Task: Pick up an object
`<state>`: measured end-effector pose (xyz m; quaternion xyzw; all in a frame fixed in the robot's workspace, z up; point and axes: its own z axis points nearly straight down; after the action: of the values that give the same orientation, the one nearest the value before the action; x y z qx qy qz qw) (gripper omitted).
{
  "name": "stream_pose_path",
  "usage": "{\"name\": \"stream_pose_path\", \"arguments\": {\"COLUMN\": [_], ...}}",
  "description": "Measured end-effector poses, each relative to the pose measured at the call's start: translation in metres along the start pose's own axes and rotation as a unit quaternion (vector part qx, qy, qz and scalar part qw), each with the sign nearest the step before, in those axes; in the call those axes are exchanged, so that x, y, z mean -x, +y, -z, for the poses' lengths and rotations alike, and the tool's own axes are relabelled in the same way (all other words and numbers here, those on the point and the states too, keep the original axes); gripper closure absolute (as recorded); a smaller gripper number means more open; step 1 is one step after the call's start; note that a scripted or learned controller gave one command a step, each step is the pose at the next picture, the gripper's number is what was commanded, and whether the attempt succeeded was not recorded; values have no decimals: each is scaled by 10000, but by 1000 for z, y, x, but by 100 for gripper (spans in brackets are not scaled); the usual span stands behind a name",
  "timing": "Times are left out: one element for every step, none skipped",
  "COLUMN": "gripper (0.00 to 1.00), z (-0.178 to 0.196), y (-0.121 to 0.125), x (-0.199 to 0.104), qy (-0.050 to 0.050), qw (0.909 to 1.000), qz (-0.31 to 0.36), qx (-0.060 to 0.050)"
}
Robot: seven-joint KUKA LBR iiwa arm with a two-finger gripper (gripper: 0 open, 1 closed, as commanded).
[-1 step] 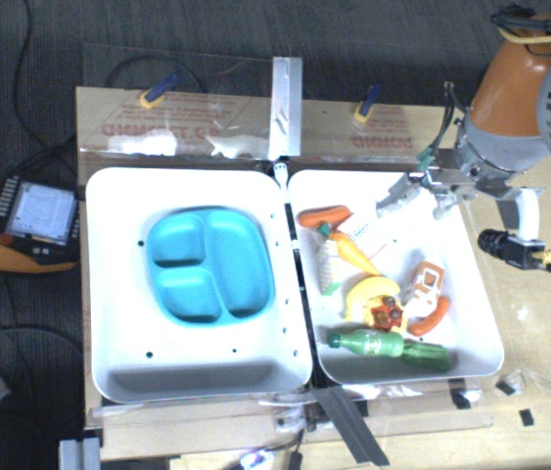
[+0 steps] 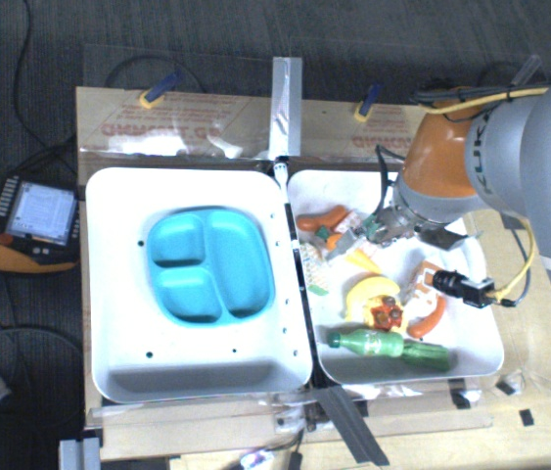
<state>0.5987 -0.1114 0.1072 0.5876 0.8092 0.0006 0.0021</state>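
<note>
The arm was reached in from the right, and the gripper [image 2: 381,225] was lowered into the right bin [image 2: 485,346], near its far side. Whether it was wide, narrow or holding something could not be told. Just beside it an orange toy [image 2: 322,220] was seen; probably this pile was aimed at. A green bottle [image 2: 389,347] was laid flat along the near wall, and a yellow piece [image 2: 369,290] between. A blue tray [image 2: 208,264] was placed in the left bin [image 2: 118,360].
</note>
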Motion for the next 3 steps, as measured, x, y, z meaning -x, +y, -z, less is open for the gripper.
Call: {"name": "stream_pose_path", "arguments": {"gripper": [100, 0, 0], "z": [12, 10, -11], "y": [2, 1, -5], "x": [1, 0, 6], "qy": [-6, -1, -49], "qw": [10000, 10000, 9999], "qz": [-3, -3, -115], "qx": [33, 15, 99]}}
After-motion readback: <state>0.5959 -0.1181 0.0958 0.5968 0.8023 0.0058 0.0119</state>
